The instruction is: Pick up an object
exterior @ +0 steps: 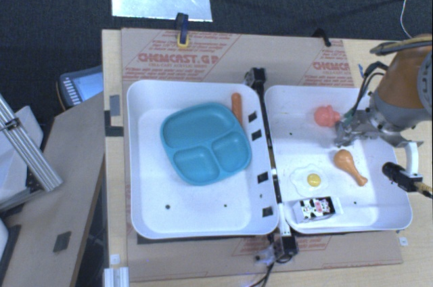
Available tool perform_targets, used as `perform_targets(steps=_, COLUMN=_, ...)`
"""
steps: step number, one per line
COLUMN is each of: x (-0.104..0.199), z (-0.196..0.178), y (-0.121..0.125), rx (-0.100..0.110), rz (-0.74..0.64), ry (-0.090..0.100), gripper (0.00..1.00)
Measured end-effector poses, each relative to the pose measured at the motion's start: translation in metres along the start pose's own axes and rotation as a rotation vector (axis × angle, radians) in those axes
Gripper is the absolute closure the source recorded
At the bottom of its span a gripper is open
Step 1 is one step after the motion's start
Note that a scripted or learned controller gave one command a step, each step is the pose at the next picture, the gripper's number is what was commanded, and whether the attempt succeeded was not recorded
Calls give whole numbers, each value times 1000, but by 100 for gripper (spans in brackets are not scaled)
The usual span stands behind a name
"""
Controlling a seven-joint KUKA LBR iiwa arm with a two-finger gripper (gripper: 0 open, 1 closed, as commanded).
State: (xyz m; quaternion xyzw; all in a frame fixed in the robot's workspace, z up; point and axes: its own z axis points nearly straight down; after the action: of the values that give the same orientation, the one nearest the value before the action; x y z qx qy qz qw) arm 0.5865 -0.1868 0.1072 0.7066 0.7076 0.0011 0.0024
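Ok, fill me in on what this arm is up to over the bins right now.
The arm has its gripper low in the right bin, between a pink toy and a toy chicken drumstick. Nothing can be seen between its fingers, so no pick is confirmed. A toy fried egg and a small black-and-white carton lie nearer the front of that bin. The left bin holds a blue divided plate with an orange sausage-like piece at its far edge.

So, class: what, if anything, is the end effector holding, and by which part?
It cannot be told. The end effector sits low in the right bin, between the pink toy and the drumstick, touching neither visibly.
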Motion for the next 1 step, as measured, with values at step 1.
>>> perform_targets(steps=1, x=0, z=-45, y=7, rx=-1, rz=-3, ry=0, gripper=100)
